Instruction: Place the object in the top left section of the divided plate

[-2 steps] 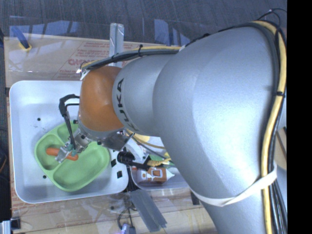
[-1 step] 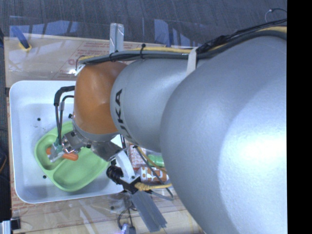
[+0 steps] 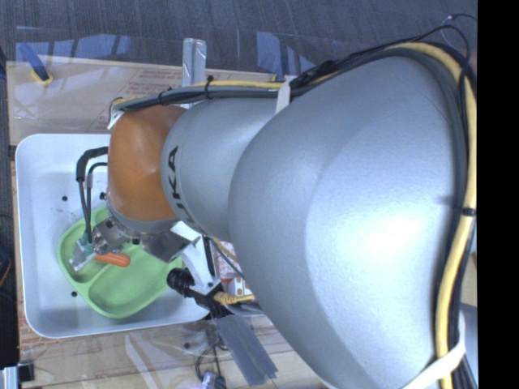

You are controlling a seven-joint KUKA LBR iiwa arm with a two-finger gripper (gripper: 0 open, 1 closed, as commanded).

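The hand [image 3: 87, 250] hangs over the green divided plate [image 3: 122, 290] beside an orange object [image 3: 112, 258]; its grip I cannot tell. Placement seems underway; next comes confirming the section.

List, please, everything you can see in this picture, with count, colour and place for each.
bin: one, white, left side of the bench
divided plate: one, green, inside the bin, toward its lower part
carrot-like object: one, orange, over the plate's upper left part, at the tool's tip
cables: several, black and yellow, running along the arm
arm: one, grey with an orange band, reaching in from the right over the bin
tool: one, metallic, above the plate's left side
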